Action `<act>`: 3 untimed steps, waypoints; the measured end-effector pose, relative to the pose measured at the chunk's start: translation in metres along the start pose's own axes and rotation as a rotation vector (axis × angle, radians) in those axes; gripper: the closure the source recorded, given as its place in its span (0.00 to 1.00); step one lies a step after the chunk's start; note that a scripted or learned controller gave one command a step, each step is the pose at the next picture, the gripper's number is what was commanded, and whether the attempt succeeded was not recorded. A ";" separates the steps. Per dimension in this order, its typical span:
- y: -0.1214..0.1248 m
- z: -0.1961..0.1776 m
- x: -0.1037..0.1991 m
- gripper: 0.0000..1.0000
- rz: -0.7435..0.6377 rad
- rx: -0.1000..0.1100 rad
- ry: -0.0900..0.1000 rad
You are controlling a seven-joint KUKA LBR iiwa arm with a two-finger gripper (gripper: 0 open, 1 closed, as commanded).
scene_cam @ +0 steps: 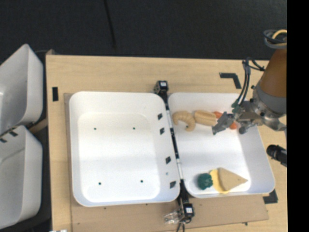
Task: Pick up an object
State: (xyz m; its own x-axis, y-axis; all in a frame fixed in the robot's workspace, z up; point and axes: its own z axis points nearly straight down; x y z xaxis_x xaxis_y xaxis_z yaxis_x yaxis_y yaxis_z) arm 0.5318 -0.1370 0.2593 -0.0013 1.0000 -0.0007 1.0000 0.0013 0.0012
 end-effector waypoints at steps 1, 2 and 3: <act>0.080 -0.017 0.021 0.00 -0.004 -0.006 -0.001; 0.137 0.036 0.065 0.00 -0.005 -0.001 0.000; 0.159 0.060 0.133 0.00 -0.006 -0.001 0.001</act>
State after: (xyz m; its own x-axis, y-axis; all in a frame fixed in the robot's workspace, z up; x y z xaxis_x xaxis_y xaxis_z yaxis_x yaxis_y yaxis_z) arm 0.6903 -0.0042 0.1998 -0.0075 1.0000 0.0000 1.0000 0.0075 0.0022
